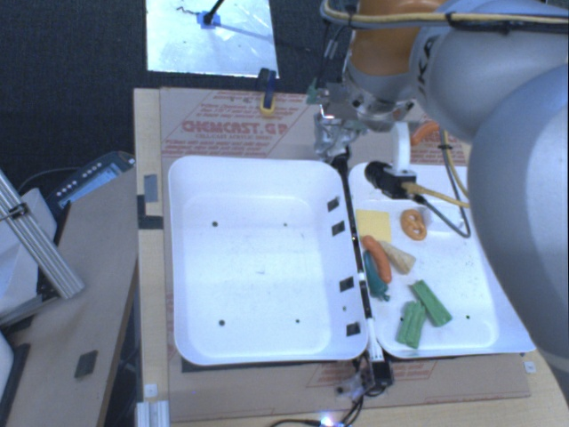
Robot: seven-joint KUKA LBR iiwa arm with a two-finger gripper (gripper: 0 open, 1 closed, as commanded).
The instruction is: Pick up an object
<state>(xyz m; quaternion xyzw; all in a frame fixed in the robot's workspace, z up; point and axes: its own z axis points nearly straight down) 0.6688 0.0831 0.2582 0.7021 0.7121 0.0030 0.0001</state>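
Observation:
My gripper [334, 146] hangs over the far end of the ridge between the two bins, above their back rims. Nothing shows between its tips. The right bin [480, 327] holds a yellow square slab [374, 225], a brown pretzel-shaped piece [413, 224], an orange sausage-like piece [375, 253] lying over a teal piece [380, 286], a beige wedge [400, 259] and two green strips [431, 302] [411, 324]. All of these lie nearer the camera than the gripper. An orange object [426, 132] peeks out behind the arm at the bin's far edge.
The left bin [182, 238] sits beside the right one, with black clips [345, 284] along the shared ridge. The big grey arm [507, 123] covers the right bin's far right part. A cardboard sheet [222, 123] lies under both bins.

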